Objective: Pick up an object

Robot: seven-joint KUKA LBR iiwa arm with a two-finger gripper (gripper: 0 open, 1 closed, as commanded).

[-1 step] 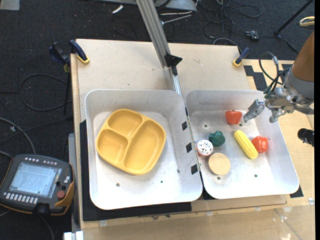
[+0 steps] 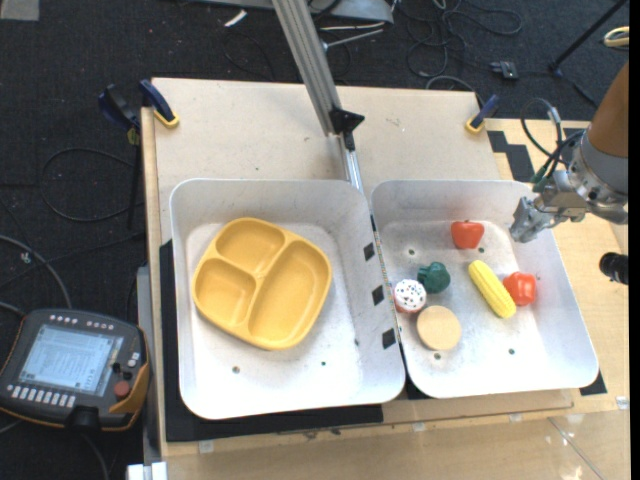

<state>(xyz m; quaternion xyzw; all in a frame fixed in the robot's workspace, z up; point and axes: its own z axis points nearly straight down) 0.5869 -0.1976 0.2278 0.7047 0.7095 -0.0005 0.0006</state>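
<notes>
The right white bin [image 2: 560, 363] holds several small items: a red tomato-like piece [image 2: 466, 234], a yellow corn cob [image 2: 491, 288], a red-orange pepper [image 2: 521, 287], a dark green piece [image 2: 434, 276], a white speckled ball with a red base [image 2: 408, 294] and a tan round disc [image 2: 438, 327]. My gripper [image 2: 526, 223] hangs over the bin's upper right part, to the right of the tomato-like piece and above the corn, with nothing seen between its fingers.
The left white bin [image 2: 200, 383] carries a yellow divided plate [image 2: 262, 282]. A metal pole [image 2: 310, 48] rises from behind the bins' shared edge. A teach pendant [image 2: 70, 363] lies on the floor at lower left. Yellow clamps [image 2: 160, 108] sit on the bench's far corners.
</notes>
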